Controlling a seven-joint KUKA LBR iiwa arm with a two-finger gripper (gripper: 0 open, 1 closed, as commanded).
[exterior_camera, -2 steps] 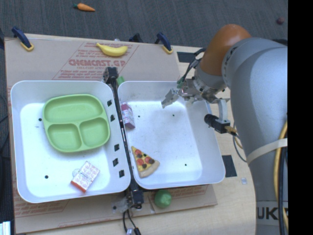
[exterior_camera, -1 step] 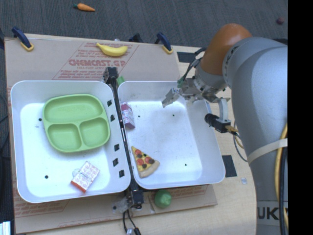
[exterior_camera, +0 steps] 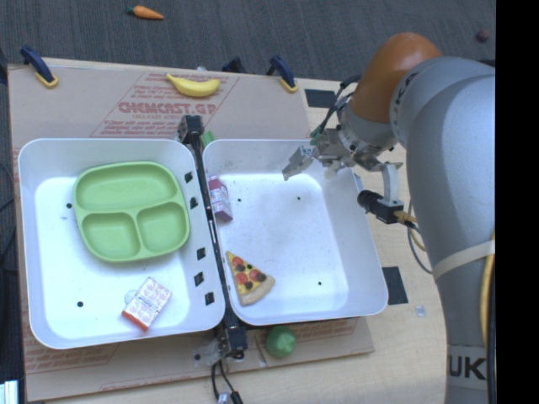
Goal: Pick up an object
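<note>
Gripper (exterior_camera: 296, 163) hung over the right bin's (exterior_camera: 358, 263) far edge, well away from the pizza slice (exterior_camera: 249, 279); couldn't tell its finger state.

The right bin (exterior_camera: 337, 259) has wide bare floor in its middle and right part; a small can (exterior_camera: 219, 199) and a pizza slice (exterior_camera: 249, 278) lie close to its left wall; in the left bin (exterior_camera: 34, 251) a green tray (exterior_camera: 130, 209) takes the upper part; a packet (exterior_camera: 146, 302) lies below it.
</note>
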